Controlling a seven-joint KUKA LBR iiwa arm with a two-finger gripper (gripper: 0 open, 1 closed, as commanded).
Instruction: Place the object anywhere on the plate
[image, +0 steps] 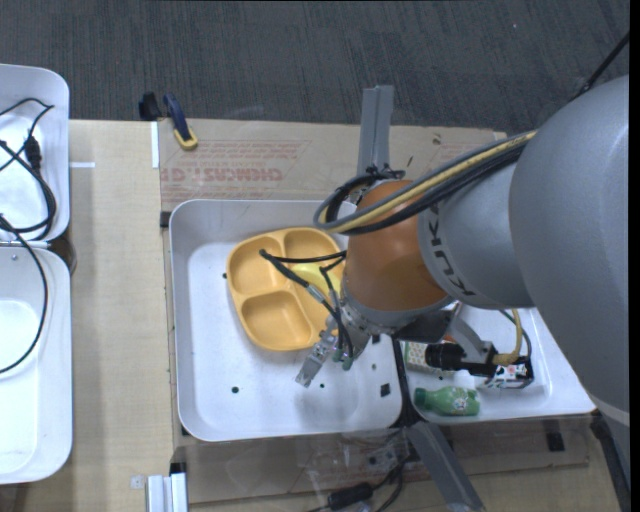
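I saw gripper at frame centre, by yellow plate | fingers: couldn't tell | green object lay lower right, possibly a bottle.

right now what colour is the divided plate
Yellow-orange plate, clearest in the camera view.

Count, camera view:
- Shallow white plastic bins: 2, one under the arm, one at the left edge.
- Yellow three-compartment plastic plate: 1.
- Small green bottle-shaped object: 1.
- Grey robot arm with orange band: 1.
- Blue-and-yellow clamp on the tabletop: 1.
- Flat brown cardboard sheet: 1.
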